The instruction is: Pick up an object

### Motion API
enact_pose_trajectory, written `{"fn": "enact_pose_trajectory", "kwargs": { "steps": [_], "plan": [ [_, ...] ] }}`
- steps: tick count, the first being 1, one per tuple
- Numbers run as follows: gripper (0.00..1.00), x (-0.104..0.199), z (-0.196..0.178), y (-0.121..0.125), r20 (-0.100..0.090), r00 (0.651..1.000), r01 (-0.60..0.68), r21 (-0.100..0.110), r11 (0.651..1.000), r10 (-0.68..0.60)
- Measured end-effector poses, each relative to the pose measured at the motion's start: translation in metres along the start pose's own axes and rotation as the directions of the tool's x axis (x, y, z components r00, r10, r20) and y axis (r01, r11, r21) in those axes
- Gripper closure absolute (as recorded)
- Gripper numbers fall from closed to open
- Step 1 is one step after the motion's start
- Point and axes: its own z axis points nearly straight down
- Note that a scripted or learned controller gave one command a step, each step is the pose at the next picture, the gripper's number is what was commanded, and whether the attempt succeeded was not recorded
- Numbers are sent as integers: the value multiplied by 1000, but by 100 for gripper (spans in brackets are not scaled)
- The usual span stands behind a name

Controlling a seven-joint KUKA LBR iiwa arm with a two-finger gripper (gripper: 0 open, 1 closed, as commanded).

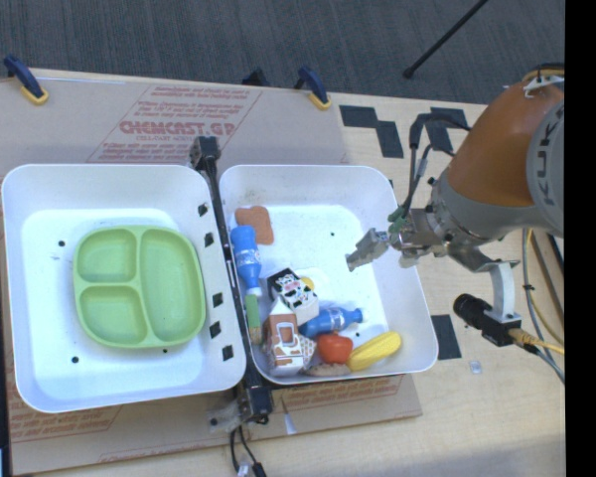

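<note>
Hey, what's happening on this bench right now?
A grey and orange robot arm reaches in over the right bin, its gripper hanging above a bare patch with nothing between its fingers. The toys lie piled along that bin's near and left sides: a blue bottle, a banana, a tomato and others. The left bin holds a green divided plate.

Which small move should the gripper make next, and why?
Probably move left and down toward the pile. The gripper sits above bare floor at the right bin's right side with nothing between its fingers, while the yellow banana and other items lie lower-left.
</note>
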Motion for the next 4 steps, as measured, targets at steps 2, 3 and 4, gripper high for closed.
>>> {"fn": "enact_pose_trajectory", "kwargs": {
  "steps": [2, 3, 4],
  "plan": [
    [0, 63, 147, 40, 6, 1000, -1, -4, 1000, 1],
    [0, 78, 147, -10, 4, 1000, 0, -9, 1000, 0],
    [100, 78, 137, -9, 4, 1000, 5, -8, 1000, -5]
  ]
}}
